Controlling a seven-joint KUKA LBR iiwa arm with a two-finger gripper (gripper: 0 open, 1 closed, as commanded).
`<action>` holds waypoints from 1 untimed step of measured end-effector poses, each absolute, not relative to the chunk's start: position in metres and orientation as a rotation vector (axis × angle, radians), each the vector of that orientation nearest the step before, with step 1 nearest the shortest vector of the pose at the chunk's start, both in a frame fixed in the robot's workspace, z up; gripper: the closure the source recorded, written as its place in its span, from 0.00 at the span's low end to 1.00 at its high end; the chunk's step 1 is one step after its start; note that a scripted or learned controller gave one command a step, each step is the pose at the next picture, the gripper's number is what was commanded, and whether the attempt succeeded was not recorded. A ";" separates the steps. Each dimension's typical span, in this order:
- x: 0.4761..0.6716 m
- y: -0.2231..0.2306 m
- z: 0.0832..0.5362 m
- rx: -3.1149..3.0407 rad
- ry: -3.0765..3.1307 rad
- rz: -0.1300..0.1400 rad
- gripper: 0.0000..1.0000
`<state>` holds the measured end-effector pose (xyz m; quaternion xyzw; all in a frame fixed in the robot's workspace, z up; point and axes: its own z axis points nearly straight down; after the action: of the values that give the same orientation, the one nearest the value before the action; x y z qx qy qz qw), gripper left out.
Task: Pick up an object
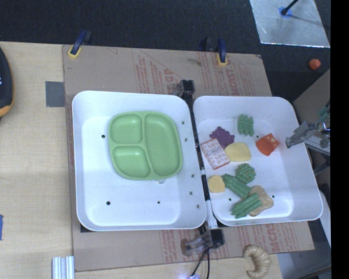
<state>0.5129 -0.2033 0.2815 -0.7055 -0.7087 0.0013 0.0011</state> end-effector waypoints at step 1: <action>0.596 -0.207 0.147 -2.208 -2.233 0.005 0.00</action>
<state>0.5961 -0.2067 0.1465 -0.7032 -0.7110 0.0015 0.0007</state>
